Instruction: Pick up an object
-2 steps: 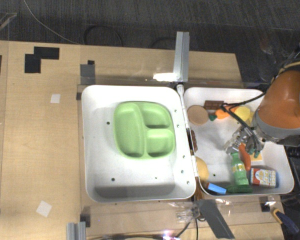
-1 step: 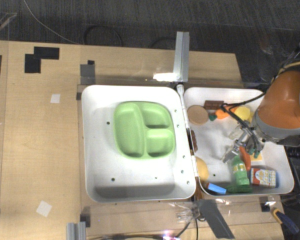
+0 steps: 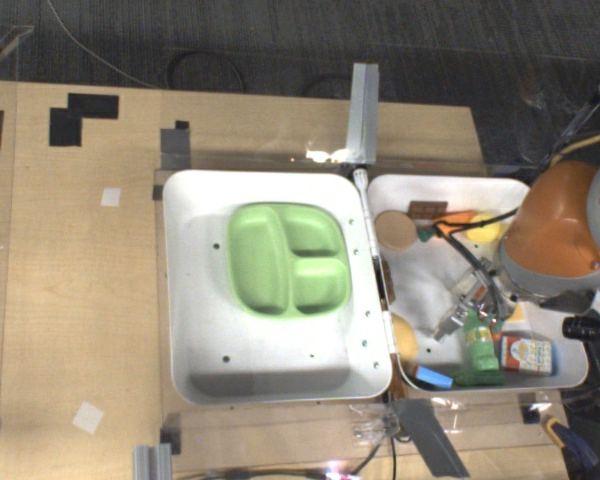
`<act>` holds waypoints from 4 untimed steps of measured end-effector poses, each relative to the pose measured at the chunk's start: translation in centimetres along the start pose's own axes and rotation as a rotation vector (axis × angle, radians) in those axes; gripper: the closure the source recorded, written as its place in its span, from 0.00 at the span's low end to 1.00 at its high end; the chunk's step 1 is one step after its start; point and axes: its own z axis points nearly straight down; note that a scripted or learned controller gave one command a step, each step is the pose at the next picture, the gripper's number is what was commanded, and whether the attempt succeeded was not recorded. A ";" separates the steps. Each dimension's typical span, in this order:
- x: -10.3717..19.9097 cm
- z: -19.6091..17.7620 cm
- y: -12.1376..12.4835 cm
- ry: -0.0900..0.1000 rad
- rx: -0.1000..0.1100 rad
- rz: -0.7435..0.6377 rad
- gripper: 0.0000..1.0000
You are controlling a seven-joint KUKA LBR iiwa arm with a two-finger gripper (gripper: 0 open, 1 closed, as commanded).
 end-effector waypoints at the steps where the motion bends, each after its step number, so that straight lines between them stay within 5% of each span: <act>1: -7.5 0.4 3.1 0.007 0.001 -0.068 0.00; 2: -1.4 0.1 2.6 0.008 0.001 -0.081 0.00; 3: -9.9 0.5 6.6 0.014 0.002 -0.102 0.00; 4: -6.6 0.3 3.1 0.009 0.001 0.011 0.00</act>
